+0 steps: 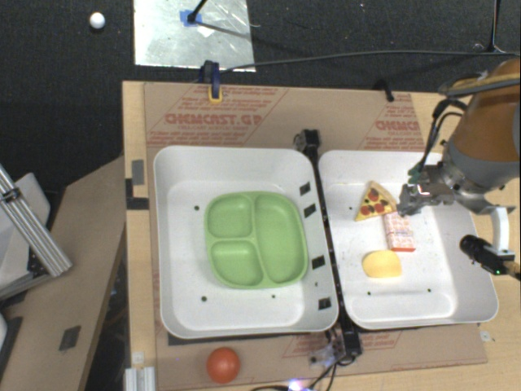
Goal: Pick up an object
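The gripper (pixel 409 199) hovers near the right bin's (pixel 468 304) back edge, beside the pizza slice (pixel 374 201) (finger state unclear). A pink packet (pixel 399 234) and yellow lemon (pixel 382 264) lie mid-bin; the left bin (pixel 175 300) carries a green tray (pixel 255 239).

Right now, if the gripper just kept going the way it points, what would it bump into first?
Probably the pink packet just below the gripper, with the pizza slice beside it, though depth is hard to judge.
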Controlling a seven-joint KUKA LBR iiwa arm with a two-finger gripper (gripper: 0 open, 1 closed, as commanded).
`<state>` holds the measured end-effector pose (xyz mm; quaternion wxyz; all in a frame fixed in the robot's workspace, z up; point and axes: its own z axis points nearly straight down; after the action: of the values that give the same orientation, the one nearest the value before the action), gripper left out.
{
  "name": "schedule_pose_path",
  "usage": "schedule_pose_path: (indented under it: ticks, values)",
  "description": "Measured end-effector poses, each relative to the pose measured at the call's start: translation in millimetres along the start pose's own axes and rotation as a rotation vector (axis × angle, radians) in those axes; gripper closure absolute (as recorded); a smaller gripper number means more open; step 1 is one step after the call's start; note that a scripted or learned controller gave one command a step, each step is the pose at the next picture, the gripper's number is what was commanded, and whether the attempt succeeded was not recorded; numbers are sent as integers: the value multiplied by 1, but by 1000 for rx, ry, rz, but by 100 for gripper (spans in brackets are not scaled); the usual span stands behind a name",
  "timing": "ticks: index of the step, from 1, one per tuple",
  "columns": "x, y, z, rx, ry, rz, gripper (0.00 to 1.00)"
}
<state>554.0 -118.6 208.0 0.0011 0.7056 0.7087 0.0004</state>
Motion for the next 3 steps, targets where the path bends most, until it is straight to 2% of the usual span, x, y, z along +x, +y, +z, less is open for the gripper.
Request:
schedule_pose_path:
  ticks: [1,2,3]
  values:
    - [54,25,-13,-2,2,-6,100]
    - [109,39,-22,-1,3,-6,100]
    - [147,65,-22,-2,2,-4,100]
